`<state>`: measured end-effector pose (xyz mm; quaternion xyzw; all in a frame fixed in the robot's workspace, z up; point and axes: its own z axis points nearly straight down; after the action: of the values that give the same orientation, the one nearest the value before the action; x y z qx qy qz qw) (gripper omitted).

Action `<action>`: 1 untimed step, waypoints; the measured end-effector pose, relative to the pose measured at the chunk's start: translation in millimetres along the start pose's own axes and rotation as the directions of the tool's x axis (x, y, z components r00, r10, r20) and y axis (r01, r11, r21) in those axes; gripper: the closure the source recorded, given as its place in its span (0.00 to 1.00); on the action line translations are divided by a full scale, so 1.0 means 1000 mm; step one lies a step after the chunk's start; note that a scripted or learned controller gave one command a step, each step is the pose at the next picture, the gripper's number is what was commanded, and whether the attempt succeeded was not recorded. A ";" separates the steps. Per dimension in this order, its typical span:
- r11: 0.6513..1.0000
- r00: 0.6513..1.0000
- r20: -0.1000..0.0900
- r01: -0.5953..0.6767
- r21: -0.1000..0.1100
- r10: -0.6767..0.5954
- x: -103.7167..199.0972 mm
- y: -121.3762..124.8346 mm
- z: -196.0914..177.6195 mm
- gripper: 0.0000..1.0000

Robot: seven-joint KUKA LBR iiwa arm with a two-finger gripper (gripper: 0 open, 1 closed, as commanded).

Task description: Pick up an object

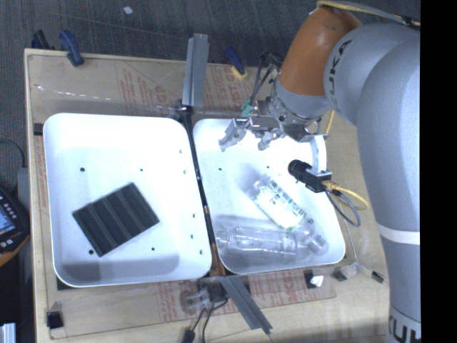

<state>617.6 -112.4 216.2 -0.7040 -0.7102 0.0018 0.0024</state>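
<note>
The arm enters from the right, and its jaws (246, 136) hang over the far end of the right bin (214, 191). The two fingers stand apart, moderately wide, with nothing between them.

Two candidate objects lie in the right bin. A clear plastic bottle with a green-and-white label (277, 200) lies on its side near the bin's middle, its long axis running diagonally from far-left to near-right. A second clear plastic bottle (268, 241) lies on its side along the near wall, its long axis roughly parallel to that wall. The two appear to touch at the labelled bottle's near end.

Key relation: the labelled bottle lies toward the near side and slightly right of the jaws, well apart from them and lower in the bin. It is the closer target. A grasp would likely require the fingers to close across the diagonal axis, not along it.

A dark ribbed rectangular pad (116, 217) lies flat in the left bin (64, 134), farther from the jaws. Both bins rest on the table (43, 84).
</note>
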 end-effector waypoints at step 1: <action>0.989 0.989 0.000 -0.147 0.000 0.147 -0.039 -0.021 0.052 0.00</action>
<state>596.4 -151.0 163.8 -0.7542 -0.6566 0.0019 0.0023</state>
